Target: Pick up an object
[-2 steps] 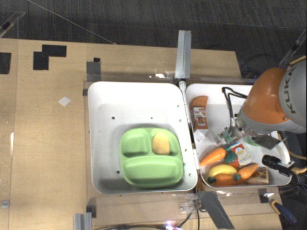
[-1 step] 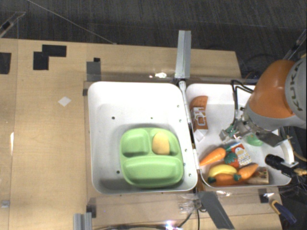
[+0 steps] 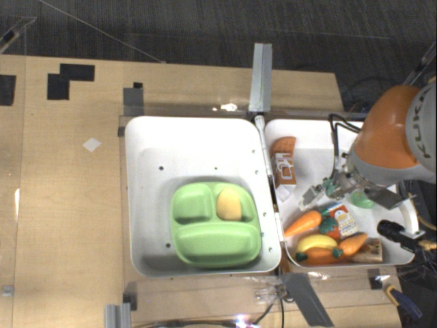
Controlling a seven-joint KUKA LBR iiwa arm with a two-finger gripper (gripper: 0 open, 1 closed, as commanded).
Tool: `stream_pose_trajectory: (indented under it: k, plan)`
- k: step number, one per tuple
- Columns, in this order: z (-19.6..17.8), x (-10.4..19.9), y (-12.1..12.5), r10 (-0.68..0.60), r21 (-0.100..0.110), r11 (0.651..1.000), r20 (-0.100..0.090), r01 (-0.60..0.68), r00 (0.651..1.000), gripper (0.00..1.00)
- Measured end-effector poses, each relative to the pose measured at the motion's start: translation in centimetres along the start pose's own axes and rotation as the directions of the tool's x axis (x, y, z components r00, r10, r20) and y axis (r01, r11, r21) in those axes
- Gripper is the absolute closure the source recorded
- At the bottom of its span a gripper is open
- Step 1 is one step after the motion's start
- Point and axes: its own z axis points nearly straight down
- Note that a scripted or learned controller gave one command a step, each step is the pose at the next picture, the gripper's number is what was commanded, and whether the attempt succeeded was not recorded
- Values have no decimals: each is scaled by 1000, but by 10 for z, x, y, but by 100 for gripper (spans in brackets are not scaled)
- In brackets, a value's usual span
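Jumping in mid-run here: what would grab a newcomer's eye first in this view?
Probably the bright green divided tray in the left bin, with a yellow fruit-like object in its upper right compartment. Next, the arm's orange band over the right bin, the gripper hanging just above a heap of toy food, including an orange carrot and a yellow banana.

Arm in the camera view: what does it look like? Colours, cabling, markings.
The arm is grey with a rounded orange band above the wrist; part of the black KUKA lettering shows on the grey shell. A thin black cable loops off its left side over the right bin. The gripper is small, metallic grey, with greenish parts by the wrist.
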Motion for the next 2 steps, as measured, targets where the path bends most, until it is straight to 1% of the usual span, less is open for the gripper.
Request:
stream_pose_trajectory:
  k: [1,2]
  plan:
    - [32,-51,-54,-116,0,993,1,116,993,0]
    - [55,-29,86,-262,-10,965,5,262,965,0]
